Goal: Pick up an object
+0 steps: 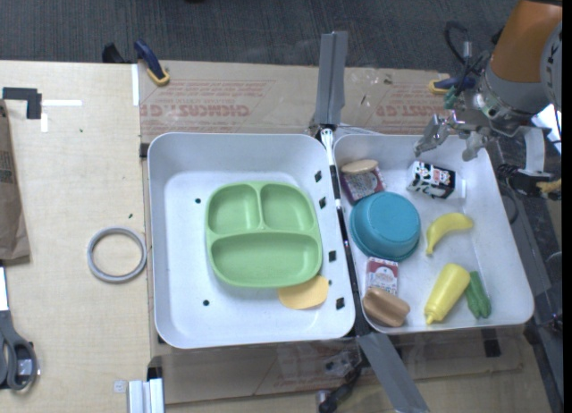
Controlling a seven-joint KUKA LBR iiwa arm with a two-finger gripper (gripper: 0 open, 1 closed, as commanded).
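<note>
My gripper (450, 141) hangs over the far end of the right bin (509, 241), with its fingers spread open and nothing between them. Just below it in the view lies a small black-and-white object (433, 180). In the same bin are a blue bowl (386, 224), a yellow banana (447, 229), a yellow bottle (446, 292), a green vegetable (478, 296), a brown bun (386, 308), a red packet (382, 273) and a purple-grey pouch (361, 179).
The left bin (170, 223) holds a green divided plate (264, 233) and a flat orange-yellow piece (304, 294). A grey ring (116, 254) lies on the bench to the left. A metal bar (331, 80) stands behind the divider between the bins.
</note>
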